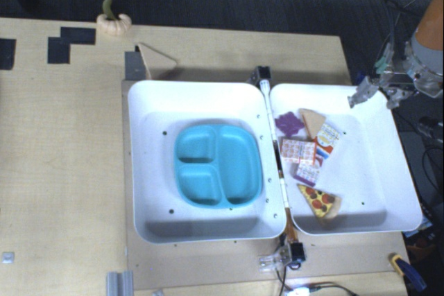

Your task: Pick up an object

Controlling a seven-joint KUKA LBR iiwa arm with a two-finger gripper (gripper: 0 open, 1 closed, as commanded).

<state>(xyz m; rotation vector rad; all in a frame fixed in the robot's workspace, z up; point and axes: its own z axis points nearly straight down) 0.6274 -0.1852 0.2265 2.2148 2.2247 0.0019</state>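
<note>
The right bin holds a loose cluster at its left side: a purple piece, a tan wedge, a small white carton with coloured print, a pink-and-white box, a second small box and a pizza slice. My gripper hangs over the bin's back right corner, well right of the cluster. It is open, with nothing between its fingers. The arm comes in from the right edge.
The left bin holds a blue compartment tray. A small pale gourd sits on the bench at the back left, near black patches. A metal bracket stands behind the left bin. Cables hang at the right.
</note>
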